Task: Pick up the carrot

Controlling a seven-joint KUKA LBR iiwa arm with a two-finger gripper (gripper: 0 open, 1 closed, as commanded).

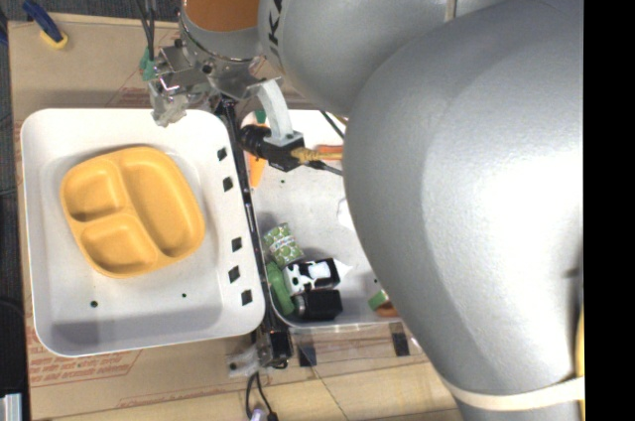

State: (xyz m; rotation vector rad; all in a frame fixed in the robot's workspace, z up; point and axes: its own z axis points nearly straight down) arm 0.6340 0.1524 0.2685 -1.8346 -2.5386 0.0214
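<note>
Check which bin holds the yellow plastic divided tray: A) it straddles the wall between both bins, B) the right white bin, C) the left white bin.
C: the yellow plastic divided tray lies flat inside the left white bin, clear of the wall shared with the right white bin.

Smooth, seemingly plastic yellow tray (pixel 132 209); glossy white bin (pixel 60 310); satin-grey arm (pixel 476 171).

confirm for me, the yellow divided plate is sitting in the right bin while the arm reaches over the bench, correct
Not quite: the camera view shows the yellow divided plate sitting in the left bin, not the right one. The arm does reach over the bench.
</note>
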